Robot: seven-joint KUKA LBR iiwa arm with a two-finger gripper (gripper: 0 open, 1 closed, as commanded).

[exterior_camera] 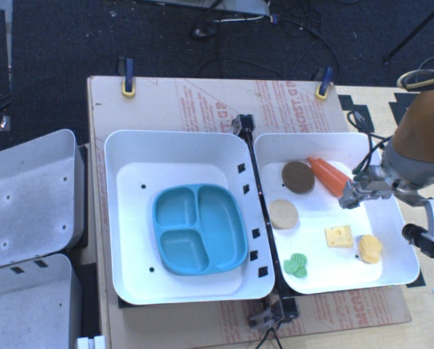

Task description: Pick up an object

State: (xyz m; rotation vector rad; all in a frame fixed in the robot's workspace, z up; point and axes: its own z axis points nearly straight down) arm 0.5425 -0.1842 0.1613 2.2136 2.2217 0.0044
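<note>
The right bin (391, 267) holds several toy foods: an orange carrot (328, 175), a dark brown round cookie (298, 177), a tan round cracker (283, 214), a yellow cheese slice (339, 236), a yellow-orange lump (370, 249) and a green piece (297, 265). My gripper (351, 195) reaches in from the right and hovers at the carrot's right end, just above the bin floor. Nothing is visibly between its fingers.
The left bin (129, 267) holds a blue three-part divided plate (199, 228). A black divider (256, 209) runs between the bins. Spare white trays (27, 195) lie to the left of the bench. Clamps sit at the board's far edge.
</note>
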